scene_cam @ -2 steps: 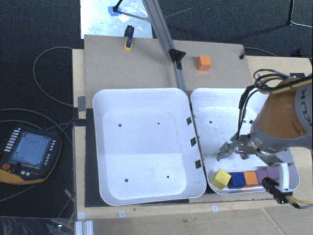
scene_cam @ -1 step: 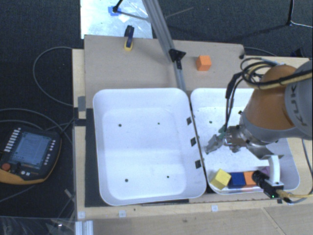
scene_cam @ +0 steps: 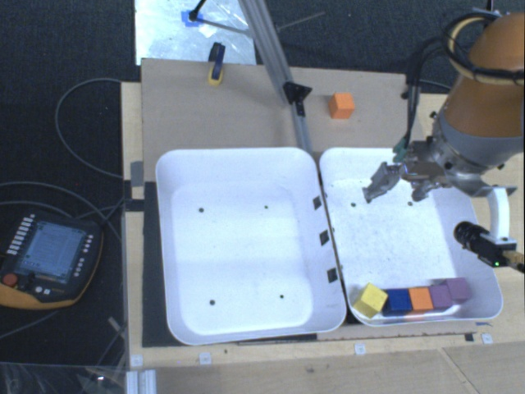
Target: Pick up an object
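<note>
Two white bins sat side by side on the bench. Over the right bin (scene_cam: 467, 245) the gripper (scene_cam: 400, 185) hung with fingers spread, holding nothing; a row of blocks (scene_cam: 410, 299) lay well below it at the near rim. No writing was readable.

Dark carpet floor (scene_cam: 66, 31), brown bench top (scene_cam: 246, 113), control pendant (scene_cam: 47, 259) at left, cables (scene_cam: 82, 105)
</note>
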Robot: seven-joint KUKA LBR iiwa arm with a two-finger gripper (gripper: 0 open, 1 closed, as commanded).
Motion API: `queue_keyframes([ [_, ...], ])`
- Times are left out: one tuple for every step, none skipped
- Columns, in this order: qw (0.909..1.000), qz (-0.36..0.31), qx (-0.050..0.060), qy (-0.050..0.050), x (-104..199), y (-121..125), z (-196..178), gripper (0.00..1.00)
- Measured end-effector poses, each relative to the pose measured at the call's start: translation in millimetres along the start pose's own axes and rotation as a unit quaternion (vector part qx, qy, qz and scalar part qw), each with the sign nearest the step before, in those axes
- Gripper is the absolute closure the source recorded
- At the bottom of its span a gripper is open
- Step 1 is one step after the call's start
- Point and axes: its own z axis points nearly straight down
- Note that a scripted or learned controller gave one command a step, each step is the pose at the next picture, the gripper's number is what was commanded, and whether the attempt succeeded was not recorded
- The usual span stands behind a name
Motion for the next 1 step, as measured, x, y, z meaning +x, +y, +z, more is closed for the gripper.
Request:
queue_keyframes([
  [1.0000,0.000,0.001,0.000,2.1,-24.2,-51.6,0.00],
])
